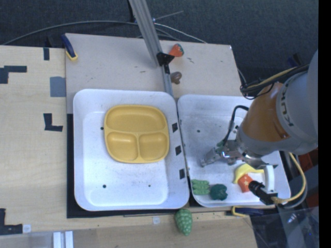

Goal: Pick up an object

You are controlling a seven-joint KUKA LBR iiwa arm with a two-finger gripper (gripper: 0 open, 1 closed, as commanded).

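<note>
The pick looks not yet done: the hand [209, 158] hangs low over the right bin [207, 118], its opening impossible to tell, nothing visibly in it, while the yellow-and-orange toy [243, 175] lies just beside it.

Well off to the view's left of the gripper [211, 158], a yellow plastic plate with three compartments [137, 133] lies flat in the left shallow white bin [85, 190]. Just below the gripper in the view, outside the bins, sits a green knobbly lump [183, 221], perhaps toy grapes. Far above it, a slanted grey metal rail [146, 27] has a small orange-tipped piece [176, 49] beside it.
</note>
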